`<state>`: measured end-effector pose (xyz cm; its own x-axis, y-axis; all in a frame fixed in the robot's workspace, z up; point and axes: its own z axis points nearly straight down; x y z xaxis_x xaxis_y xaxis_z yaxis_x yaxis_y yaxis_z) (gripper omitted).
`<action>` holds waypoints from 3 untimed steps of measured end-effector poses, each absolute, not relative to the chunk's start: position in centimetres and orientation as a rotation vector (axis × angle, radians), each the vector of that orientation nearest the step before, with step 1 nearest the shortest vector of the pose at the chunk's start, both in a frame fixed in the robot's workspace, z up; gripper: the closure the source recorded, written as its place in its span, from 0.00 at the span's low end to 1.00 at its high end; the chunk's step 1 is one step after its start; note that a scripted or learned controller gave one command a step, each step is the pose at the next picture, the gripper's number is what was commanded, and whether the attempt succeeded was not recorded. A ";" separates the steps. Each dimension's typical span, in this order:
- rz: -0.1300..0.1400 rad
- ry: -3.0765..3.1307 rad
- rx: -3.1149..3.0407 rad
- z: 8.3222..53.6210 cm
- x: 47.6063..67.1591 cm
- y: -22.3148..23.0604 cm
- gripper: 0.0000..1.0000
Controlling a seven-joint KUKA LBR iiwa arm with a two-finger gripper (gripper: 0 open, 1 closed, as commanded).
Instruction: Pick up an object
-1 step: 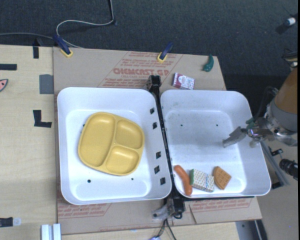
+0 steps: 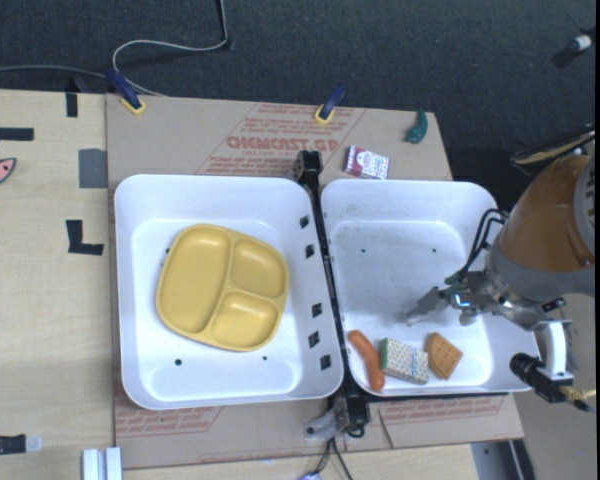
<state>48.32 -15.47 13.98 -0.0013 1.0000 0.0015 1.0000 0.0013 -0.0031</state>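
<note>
Nothing is lifted yet. The gripper (image 2: 427, 306) hangs over the right bin (image 2: 410, 203), its fingers apart and gripping nothing, just above and to the far side of three small items at the near edge: a sausage (image 2: 366, 358), a cracker-like block (image 2: 404, 360) and a biscuit (image 2: 443, 355). The yellow divided tray (image 2: 223, 286) lies in the left bin (image 2: 140, 268). Descending, closing and lifting all remain.
</note>
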 end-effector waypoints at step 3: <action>0.001 -2.222 -2.228 9.6 48.4 -9.6 1.00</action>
